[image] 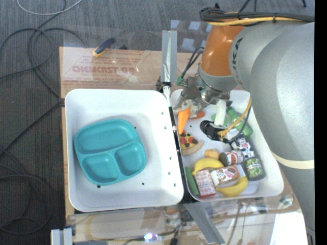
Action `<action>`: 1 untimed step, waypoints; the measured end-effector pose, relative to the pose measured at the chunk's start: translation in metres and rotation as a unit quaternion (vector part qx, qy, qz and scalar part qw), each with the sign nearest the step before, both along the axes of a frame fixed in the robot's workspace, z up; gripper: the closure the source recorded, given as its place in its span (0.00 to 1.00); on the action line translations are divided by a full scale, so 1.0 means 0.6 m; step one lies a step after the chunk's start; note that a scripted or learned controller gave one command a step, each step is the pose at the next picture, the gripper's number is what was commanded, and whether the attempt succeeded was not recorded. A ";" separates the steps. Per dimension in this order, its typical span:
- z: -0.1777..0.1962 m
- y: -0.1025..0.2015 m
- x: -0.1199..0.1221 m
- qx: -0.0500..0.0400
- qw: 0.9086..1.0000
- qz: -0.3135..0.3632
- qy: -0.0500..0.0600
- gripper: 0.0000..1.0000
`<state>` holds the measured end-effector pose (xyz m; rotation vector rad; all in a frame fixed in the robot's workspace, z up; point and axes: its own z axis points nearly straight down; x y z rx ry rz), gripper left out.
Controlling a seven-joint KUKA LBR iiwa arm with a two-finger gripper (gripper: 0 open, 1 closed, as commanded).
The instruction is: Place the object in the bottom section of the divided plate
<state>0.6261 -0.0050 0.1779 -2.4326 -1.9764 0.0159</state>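
A teal divided plate (110, 150) lies in the left white bin (153, 103), with one long section at the top and two smaller ones below; all its sections are bare. My gripper (190, 104) hangs low over the top left corner of the right bin (271, 184), under the orange wrist band. Just below it lies an orange toy carrot (182, 120), very close to the gripper. Whether they touch is hidden.
The right bin is crowded: a pizza slice (190, 143), two bananas (207, 164), a red box (204, 182), small cans (254, 168) and green pieces (236, 117). A metal divider (166, 60) runs between the bins. Cables lie on the floor at left.
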 end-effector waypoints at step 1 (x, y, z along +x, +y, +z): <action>0.000 0.130 0.047 0.000 0.992 0.128 -0.001 1.00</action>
